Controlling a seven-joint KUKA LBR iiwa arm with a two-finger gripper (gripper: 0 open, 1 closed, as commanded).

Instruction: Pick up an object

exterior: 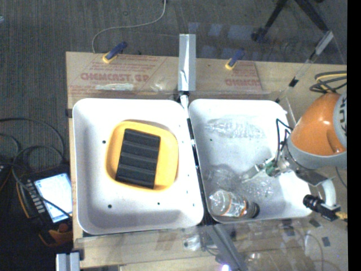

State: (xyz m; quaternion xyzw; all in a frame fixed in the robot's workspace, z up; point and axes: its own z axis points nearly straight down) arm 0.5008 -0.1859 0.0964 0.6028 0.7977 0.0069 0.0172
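Note:
In the left bin [90, 208], a black ridged block [138, 157] lies on a yellow pad [169, 151]. The right bin [237, 112] has a clear plastic bottle [230, 204] with a dark cap lying on its side at the front edge. A crumpled clear plastic item [255, 176] lies near the bin's middle right. My gripper [271, 167] reaches down into the right bin from the right, its tip at the clear plastic item's right end. The orange band of the arm [318, 131] hangs above the bin's right rim.
A metal divider post [186, 61] stands behind the gap between the bins. Two blue-and-yellow clamps [114, 52] [234, 58] sit on the back board. Cables and a lit screen [51, 193] are on the floor at left.

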